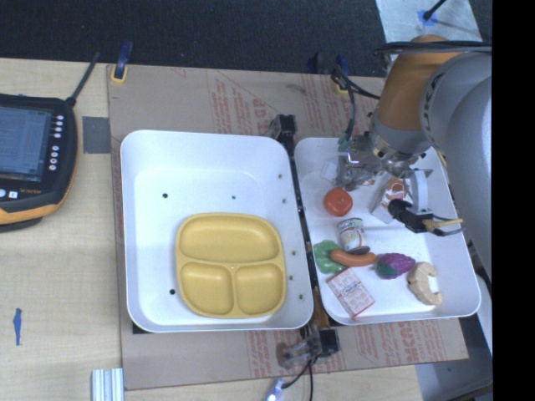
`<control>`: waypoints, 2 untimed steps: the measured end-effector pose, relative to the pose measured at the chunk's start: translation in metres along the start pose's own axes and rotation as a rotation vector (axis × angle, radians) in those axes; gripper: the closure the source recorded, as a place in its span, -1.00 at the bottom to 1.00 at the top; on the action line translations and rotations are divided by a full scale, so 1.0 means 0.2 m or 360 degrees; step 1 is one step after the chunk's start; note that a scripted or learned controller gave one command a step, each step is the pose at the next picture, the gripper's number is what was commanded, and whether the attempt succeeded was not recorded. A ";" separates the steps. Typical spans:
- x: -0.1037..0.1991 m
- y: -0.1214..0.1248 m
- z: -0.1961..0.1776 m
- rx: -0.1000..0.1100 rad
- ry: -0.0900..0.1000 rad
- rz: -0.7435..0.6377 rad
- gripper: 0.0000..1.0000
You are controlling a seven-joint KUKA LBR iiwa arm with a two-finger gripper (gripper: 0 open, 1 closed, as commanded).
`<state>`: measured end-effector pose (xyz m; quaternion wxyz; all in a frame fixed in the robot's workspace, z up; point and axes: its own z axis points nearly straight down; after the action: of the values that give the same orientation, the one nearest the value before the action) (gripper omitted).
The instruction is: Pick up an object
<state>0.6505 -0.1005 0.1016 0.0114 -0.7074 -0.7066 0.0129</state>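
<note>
The right bin (451, 306) holds several small items: a red tomato (338, 200), a small labelled can (351, 231), an orange sausage (353, 257) lying over a green leafy piece (323, 252), a purple eggplant-like item (394, 264), a bread roll (425, 282) and a pink packet (349, 291). A brown and white carton (391, 197) lies near the bin's far side. My gripper (358, 167) hangs over the far left part of this bin, just above and behind the tomato. Nothing shows between its fingers.
The left bin (142, 224) holds a yellow compartment tray (231, 264). A tablet-like pendant (33, 157) lies at the far left of the bench. Cables and clamps sit between the bins at the far edge (284, 129) and the near edge (309, 349).
</note>
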 end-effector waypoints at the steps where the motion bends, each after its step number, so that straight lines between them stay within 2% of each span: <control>1: 0.00 0.00 0.00 -0.0001 0.0000 -0.0001 -1.00; 2: -0.34 0.00 0.08 0.0008 0.0030 -0.0001 -1.00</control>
<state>0.6495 -0.1687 0.0867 0.0198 -0.7071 -0.7068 0.0078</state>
